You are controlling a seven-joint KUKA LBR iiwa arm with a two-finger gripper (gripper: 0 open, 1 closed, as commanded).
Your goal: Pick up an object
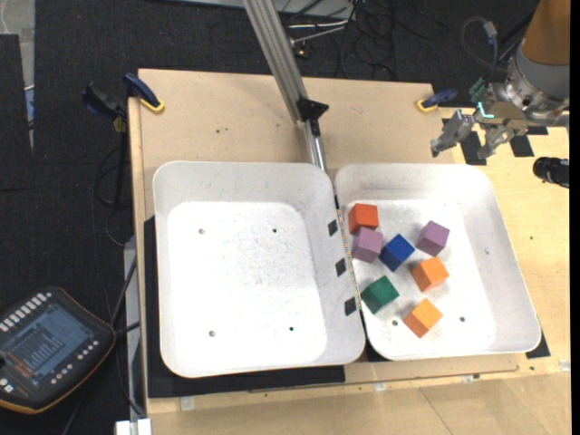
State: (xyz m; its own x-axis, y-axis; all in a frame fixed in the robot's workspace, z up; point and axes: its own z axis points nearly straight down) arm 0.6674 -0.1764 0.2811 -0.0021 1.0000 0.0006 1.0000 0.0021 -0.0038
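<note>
- Small coloured cubes, seemingly foam or wood, are what the task turns on, and seven of them lie clustered in the right-hand shallow white bin (507,270): an orange-red cube (363,216) farthest back on the left, a pale purple cube (367,244) just near of it, a blue cube (396,251) touching or almost touching that one, a second purple cube (434,237) to the right, an orange cube (430,273), a dark green cube (380,293) and another orange cube (422,317) nearest the front.
- The left-hand white bin (181,243) sits beside it, the two rims meeting along the middle.
- The two-finger gripper (471,139) hangs above the bare bench beyond the far right corner of the right bin, outside its rim and well apart from every cube.
- Its fingers appear spread apart with nothing between them, though at this size the tips are hard to read.
- From the fingers the cluster lies nearer and to the left; the second purple cube looks the closest candidate, and it stands a little clear of its neighbours.
- The cubes have no long axis, so only their rotation matters to the grasp.
- The arm above the orange band is cut off at the frame's upper right.
- A slanting metal pole (281,53) crosses the far bench.
</note>
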